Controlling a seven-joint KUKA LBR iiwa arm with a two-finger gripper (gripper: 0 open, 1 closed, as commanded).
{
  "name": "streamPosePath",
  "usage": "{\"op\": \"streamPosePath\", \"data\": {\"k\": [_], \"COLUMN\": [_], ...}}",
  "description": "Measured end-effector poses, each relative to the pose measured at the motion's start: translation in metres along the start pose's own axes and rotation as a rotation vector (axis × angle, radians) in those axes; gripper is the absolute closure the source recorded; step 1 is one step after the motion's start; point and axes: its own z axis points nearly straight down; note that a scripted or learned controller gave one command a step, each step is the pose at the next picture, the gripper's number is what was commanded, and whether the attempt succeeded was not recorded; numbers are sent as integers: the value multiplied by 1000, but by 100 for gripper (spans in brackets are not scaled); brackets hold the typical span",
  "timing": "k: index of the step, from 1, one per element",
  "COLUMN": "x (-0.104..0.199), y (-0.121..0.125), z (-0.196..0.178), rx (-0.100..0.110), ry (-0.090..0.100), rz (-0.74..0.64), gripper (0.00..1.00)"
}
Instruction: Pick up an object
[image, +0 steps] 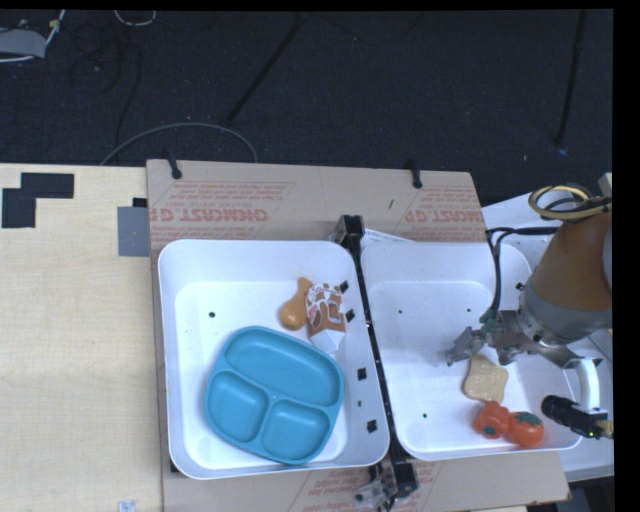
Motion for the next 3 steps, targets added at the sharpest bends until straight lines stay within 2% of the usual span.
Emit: {"op": "streamPosePath", "data": {"k": [1, 3], "x": [-1, 0], "y": [1, -6], "z": [-13, -121], "rx": [-3, -10], "ry": [-1, -3], "rz": [3, -2], "gripper": [100, 100]}}
